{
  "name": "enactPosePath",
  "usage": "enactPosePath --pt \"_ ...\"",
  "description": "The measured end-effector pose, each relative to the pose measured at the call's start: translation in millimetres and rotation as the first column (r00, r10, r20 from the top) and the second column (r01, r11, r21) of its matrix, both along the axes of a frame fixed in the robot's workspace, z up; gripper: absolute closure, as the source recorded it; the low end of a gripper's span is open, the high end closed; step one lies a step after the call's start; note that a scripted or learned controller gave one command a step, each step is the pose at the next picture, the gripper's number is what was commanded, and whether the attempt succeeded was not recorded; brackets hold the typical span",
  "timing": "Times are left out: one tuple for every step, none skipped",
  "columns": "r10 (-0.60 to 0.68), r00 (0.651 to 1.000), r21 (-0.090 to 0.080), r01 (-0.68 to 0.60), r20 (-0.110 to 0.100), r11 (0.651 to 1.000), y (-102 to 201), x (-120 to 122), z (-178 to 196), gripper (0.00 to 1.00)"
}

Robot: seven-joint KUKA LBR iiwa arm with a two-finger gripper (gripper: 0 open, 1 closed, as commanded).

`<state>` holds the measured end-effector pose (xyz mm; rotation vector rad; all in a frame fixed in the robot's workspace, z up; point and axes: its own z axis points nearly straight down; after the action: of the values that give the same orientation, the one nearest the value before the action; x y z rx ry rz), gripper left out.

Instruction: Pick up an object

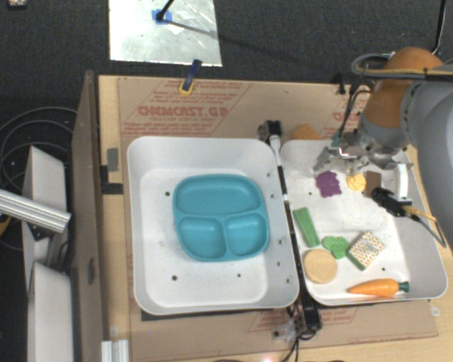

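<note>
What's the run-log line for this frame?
arm: over right bin | tool: above purple toy | carrot: near edge

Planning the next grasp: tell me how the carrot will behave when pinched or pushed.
The carrot looks like smooth moulded plastic, so probably stiff, light and a bit slippery. Its round, tapered body would likely roll or pivot if nudged. It lies near the right bin's front wall, which may crowd the fingers.

Two bins sit side by side on the bench [211, 104]. The left bin [147, 164] holds a divided tray [220, 217], well to the left of the gripper [346, 155]. The gripper hangs over the far part of the right bin [430, 266]. Just beneath it lie a grape bunch [328, 183] and a small round piece [355, 181]. Nearer the camera than the gripper lie a long block [306, 226], a leafy piece [334, 243], a patterned box [366, 249], a flat disc [320, 265] and, nearest, a carrot [376, 286].
</note>
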<state>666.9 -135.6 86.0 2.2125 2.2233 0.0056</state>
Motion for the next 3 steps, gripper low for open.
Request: enactPosePath --pt "-0.002 1.0 0.001 0.002 -0.007 1.0 33.2 -42.0 -1.6 0.0" --pt "-0.004 1.0 -0.001 0.004 0.0 1.0 -13.7 -11.8 -0.3 0.0" --pt "0.0 1.0 0.0 0.0 0.006 1.0 -11.6 -10.3 13.1 1.0"
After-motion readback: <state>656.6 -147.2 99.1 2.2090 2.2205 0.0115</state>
